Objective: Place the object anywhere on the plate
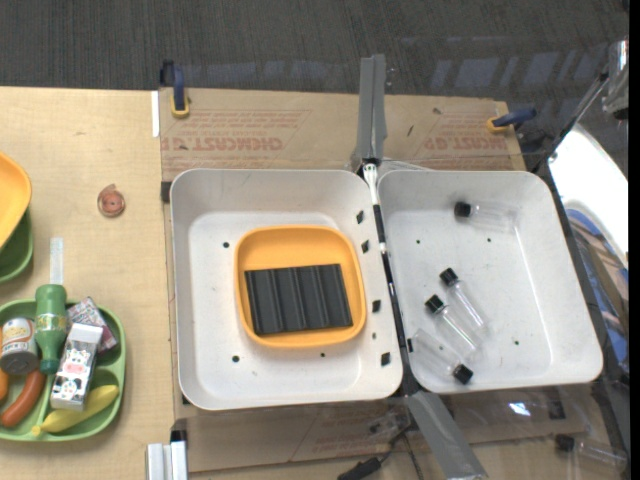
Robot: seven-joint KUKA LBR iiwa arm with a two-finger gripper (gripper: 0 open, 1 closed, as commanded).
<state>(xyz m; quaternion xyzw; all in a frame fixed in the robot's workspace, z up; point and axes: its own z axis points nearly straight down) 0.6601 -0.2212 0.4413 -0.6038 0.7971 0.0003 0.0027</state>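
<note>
An orange plate (299,245) lies in the middle of the left white bin (203,288). A dark grey ribbed slab (303,299) rests flat on the plate and covers most of its centre. In the right white bin (545,278) lie several small clear vials with black caps: one near the back (475,210), two side by side in the middle (458,293), and one by the front wall (447,362).
Left of the bins, the wooden bench holds a green tray of toy food (60,373), a yellow bowl (10,203) at the edge and a small pink disc (111,201). Clamps (176,96) (508,120) pin the cardboard behind the bins. A grey post (371,108) stands between them.
</note>
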